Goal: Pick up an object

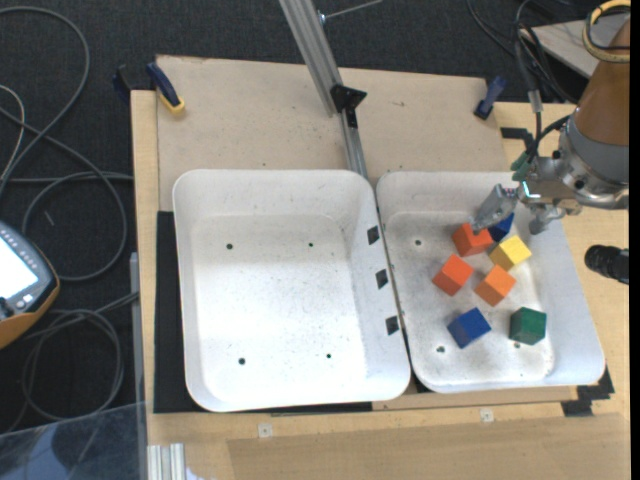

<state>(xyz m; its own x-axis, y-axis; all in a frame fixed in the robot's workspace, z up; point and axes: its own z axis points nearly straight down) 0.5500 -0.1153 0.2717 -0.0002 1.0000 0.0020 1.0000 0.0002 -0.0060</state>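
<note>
Hovering over the right bin (570, 298), the gripper (515, 213) sits spread open, one grey finger (492, 208) slanting down-left, the other (541, 220) to its right, nothing between them. Task objects are the blocks clustered just below it: red-orange block (472, 238) right under the left finger, close to touching, contact not clear; dark blue block (502, 226) peeking out just below the gap between the fingers, mostly hidden behind the red-orange one and the yellow block (511, 252), which lies slightly lower. Further down from the gripper: orange block (452, 274) down-left, second orange block (495, 285) straight below, near the yellow one. Farthest below: blue block (468, 326) and green block (528, 325), side by side, apart from each other. Arm (605, 128) comes in from the right, above and right of the gripper, orange band on top of the grey wrist. Left bin (200, 368) lies well left of the gripper, touching the right bin along the middle edge. Both bins sit on the wooden bench (260, 118). A metal pole (315, 43) rises up-left of the gripper. Blue clamp (490, 98) above it on the bench edge, another clamp (165, 86) at the far left corner.
</note>
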